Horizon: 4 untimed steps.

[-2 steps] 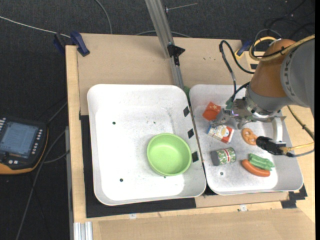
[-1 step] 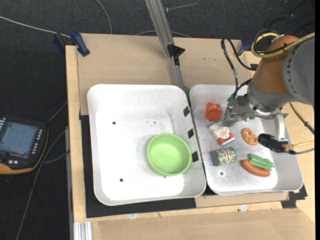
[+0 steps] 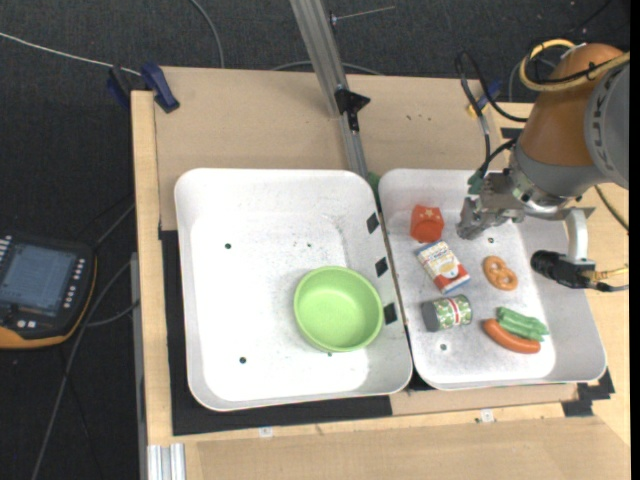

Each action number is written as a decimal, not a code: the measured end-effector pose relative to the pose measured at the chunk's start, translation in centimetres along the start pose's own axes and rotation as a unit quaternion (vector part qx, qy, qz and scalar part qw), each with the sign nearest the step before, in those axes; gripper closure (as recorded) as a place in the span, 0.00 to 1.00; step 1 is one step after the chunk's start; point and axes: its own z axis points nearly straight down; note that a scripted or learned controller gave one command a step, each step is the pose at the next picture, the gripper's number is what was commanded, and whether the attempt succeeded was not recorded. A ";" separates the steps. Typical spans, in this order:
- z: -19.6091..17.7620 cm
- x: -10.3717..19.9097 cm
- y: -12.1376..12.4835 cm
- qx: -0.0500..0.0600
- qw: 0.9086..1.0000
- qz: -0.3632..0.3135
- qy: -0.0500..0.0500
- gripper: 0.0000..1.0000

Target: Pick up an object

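- Two shallow white bins sit side by side on the tabletop [image 3: 250, 108]: the left bin [image 3: 215, 268] and the right bin [image 3: 570, 338].
- The grey arm with its orange band [image 3: 560, 118] reaches in from the right, and its hand [image 3: 485, 218] hangs over the upper middle of the right bin.
- Whether the hand is parted or closed I cannot tell from this angle; nothing can be seen gripped in it, and whether it touches the bin floor is unclear.
- The hand is just to the right of a red block [image 3: 427, 222], apart from it, and above a pretzel-shaped piece [image 3: 500, 273].
- A small white and red carton [image 3: 441, 265] lies tilted below the red block, near the middle of the right bin.
- Just below the carton lies a small can on its side [image 3: 447, 314], with a green and red label.
- Near the lower right of the same bin, an orange sausage-shaped piece [image 3: 512, 337] lies touching a green pod-shaped piece [image 3: 522, 322] that rests just above it.
- A green bowl [image 3: 338, 308] stands upright in the left bin, towards its right side and close to the edge shared with the right bin.
- An aluminium post [image 3: 322, 48] rises at a slant from behind the bins.
- A handheld control pad [image 3: 40, 288] lies on the floor to the left of the tabletop.
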 end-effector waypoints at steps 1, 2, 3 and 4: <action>-5.3 0.0 0.1 -0.001 1.000 0.000 0.000 1.00; -6.5 6.1 -0.6 0.001 1.000 -0.003 0.001 1.00; -7.9 11.7 -1.3 0.001 1.000 -0.003 0.001 1.00; -7.1 17.2 -2.1 0.002 1.000 -0.002 0.001 1.00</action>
